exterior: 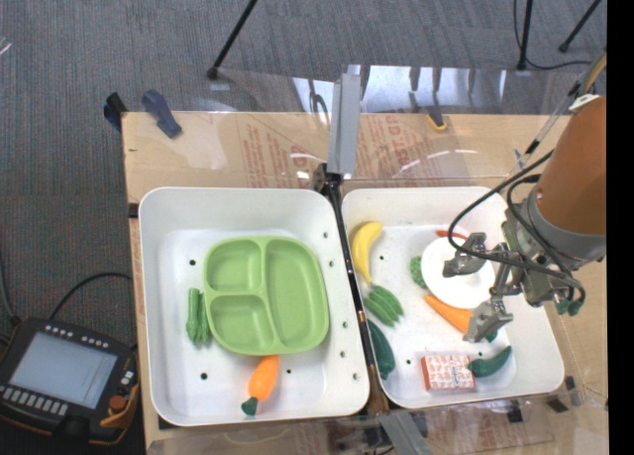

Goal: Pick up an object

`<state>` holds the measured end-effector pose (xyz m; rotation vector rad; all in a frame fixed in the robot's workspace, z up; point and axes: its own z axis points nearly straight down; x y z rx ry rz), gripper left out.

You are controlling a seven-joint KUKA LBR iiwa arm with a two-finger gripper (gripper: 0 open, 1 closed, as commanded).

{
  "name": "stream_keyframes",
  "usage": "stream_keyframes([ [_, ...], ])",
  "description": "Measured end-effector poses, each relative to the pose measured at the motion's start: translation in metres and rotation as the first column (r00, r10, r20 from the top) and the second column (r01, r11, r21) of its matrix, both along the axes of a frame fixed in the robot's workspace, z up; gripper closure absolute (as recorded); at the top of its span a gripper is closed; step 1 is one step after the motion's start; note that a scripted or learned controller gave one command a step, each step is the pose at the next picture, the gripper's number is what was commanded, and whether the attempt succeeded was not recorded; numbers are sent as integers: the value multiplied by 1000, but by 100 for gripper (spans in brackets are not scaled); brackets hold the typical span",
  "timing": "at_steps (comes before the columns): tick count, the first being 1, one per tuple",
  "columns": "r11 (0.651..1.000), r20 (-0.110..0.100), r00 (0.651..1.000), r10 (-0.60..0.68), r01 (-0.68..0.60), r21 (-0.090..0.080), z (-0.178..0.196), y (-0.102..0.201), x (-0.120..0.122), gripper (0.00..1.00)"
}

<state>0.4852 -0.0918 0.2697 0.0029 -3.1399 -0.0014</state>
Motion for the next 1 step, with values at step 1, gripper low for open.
stream_keyframes([
  [1,1000,-10,1000,14,-14,2,-90,-3,43,0],
])
